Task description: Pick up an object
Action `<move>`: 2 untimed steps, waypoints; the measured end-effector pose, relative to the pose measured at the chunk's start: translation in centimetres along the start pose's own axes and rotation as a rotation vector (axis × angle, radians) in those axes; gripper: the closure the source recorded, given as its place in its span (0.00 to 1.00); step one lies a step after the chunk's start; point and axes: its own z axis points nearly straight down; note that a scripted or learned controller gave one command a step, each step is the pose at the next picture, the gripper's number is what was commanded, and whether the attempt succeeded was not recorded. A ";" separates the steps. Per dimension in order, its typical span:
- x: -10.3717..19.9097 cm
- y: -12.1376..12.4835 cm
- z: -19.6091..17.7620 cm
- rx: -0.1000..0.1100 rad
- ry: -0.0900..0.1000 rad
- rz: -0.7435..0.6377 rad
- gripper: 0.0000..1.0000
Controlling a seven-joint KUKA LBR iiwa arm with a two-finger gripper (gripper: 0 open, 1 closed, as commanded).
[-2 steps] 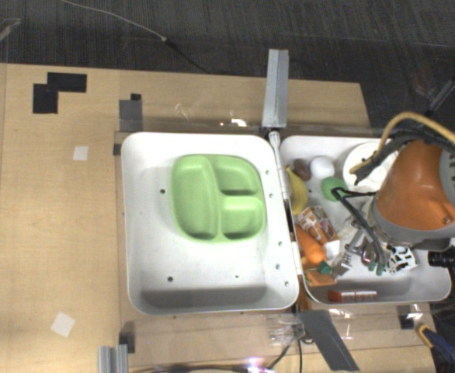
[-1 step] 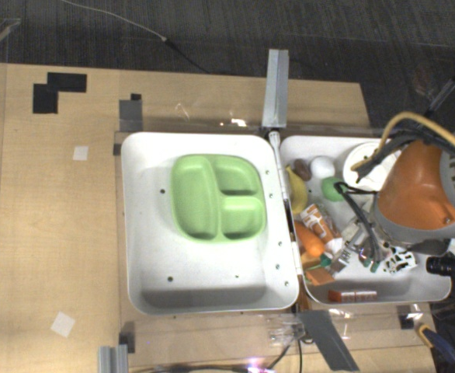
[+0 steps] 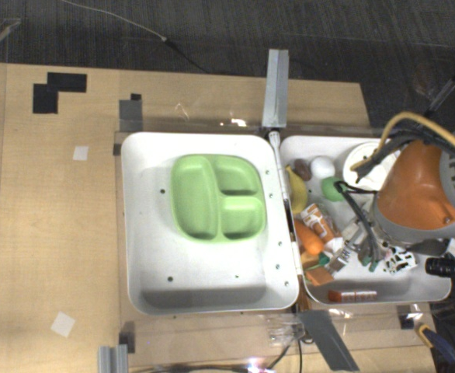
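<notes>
Two shallow white bins sit side by side on the wooden bench; the left bin (image 3: 146,208) holds a green divided tray (image 3: 216,197) lying near its middle, three compartments showing, well apart from everything else; the right bin (image 3: 429,290) is crowded with small objects along its left side; a yellow banana-like piece (image 3: 296,190) lies against the left wall, a white rounded object (image 3: 321,166) sits at the far end beside a small dark one, a green object (image 3: 333,188) lies just right of the banana piece, an orange round object (image 3: 310,244) rests nearer the front, and a flat red-and-white item (image 3: 354,294) lies along the near wall; the arm (image 3: 418,189) reaches in from the right, its orange band over the right bin; the gripper (image 3: 345,252) is down among the clutter just right of the orange object; whether it is spread or pinching anything cannot be told.
</notes>
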 end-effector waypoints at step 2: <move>0.0 0.2 0.0 -0.002 -0.002 -0.050 0.00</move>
